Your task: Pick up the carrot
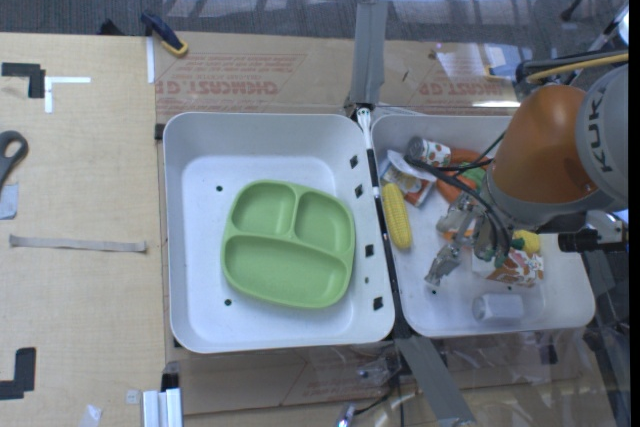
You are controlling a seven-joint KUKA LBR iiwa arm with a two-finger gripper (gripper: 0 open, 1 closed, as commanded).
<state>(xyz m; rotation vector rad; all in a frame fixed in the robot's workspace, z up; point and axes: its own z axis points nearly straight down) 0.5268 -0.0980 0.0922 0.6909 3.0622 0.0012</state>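
The carrot is a thin orange piece lying at a slant in the back half of the right bin, partly under the arm's orange band. My gripper hangs low over the middle of that bin, in front of the carrot and just right of a yellow corn cob. Cables and the wrist blur its tips. I see nothing clearly held in it.
A small printed can and a white packet lie at the back of the right bin. A printed carton and a silver can lie at the front right. The left bin holds a green divided plate.
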